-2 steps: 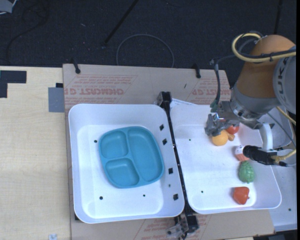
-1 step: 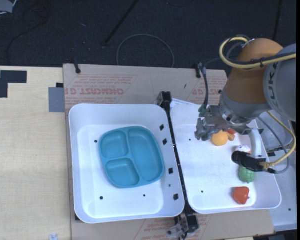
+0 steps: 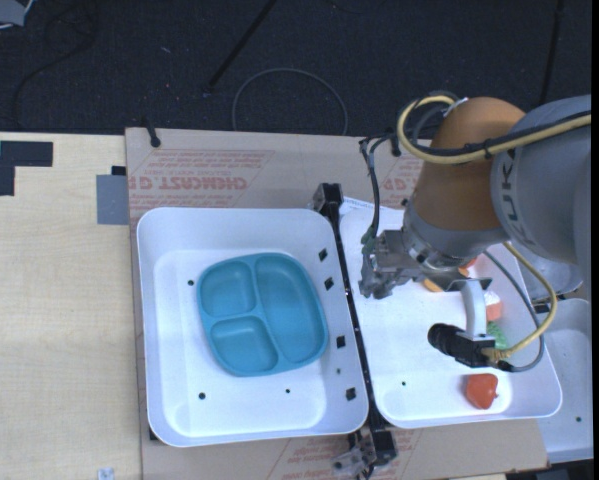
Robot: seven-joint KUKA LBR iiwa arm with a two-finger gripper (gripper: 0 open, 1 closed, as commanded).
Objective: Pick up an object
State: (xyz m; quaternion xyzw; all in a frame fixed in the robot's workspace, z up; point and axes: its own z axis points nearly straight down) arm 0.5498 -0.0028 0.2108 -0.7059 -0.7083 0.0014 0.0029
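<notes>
My gripper (image 3: 377, 280) hangs low over the left part of the right bin (image 3: 419, 408), close to the divider between the two bins. A red-orange lump (image 3: 482, 390) lies in that bin's near right corner, well apart from the gripper. A small orange piece (image 3: 434, 286) peeks out from under the wrist, just right of the gripper. Another orange and green item (image 3: 494, 311) sits by the right wall, partly hidden behind the arm. Nothing shows between the gripper's tips from this angle.
The left bin (image 3: 169, 268) holds a blue divided plate (image 3: 262, 313) in its middle. The grey arm with its orange band (image 3: 469, 168) covers the back of the right bin. Cardboard sheeting (image 3: 229, 168) lies beneath both bins.
</notes>
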